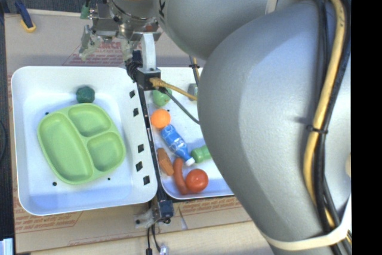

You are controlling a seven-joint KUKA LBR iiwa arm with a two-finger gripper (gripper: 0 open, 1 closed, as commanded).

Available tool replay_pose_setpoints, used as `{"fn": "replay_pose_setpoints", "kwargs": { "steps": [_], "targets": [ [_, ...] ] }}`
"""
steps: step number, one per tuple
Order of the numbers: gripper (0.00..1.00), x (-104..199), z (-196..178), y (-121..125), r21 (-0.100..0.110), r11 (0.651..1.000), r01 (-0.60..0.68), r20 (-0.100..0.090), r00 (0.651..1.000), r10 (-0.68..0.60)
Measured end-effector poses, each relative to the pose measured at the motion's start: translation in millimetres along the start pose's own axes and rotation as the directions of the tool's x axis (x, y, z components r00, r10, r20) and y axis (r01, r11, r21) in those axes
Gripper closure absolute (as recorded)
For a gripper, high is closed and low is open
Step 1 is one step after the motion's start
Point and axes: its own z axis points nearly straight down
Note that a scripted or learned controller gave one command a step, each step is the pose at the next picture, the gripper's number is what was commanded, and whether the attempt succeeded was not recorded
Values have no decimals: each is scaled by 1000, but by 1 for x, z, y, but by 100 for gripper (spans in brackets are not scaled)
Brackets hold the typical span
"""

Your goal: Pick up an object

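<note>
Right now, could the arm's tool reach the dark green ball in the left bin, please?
Probably yes: the dark green ball sits uncovered beside the green divided plate, and the tool hangs beyond the left bin with nothing between.

tan worktop (54, 30), cardboard-like, with faint red print along the near edge and at the far side. directly on it, two shallow white bins side by side, rims touching: left bin (19, 128) in full sight, right bin (206, 193) partly hidden. row of small black tabs (141, 148) down the shared seam. blue and yellow clamp (24, 16) at the far left corner, a second clamp (159, 211) on the near edge, just below the seam.
</note>
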Motion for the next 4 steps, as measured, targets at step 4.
{"fn": "replay_pose_setpoints", "kwargs": {
  "steps": [4],
  "targets": [
    [0,26,199,1,3,1000,-2,1,1000,2]
  ]
}}
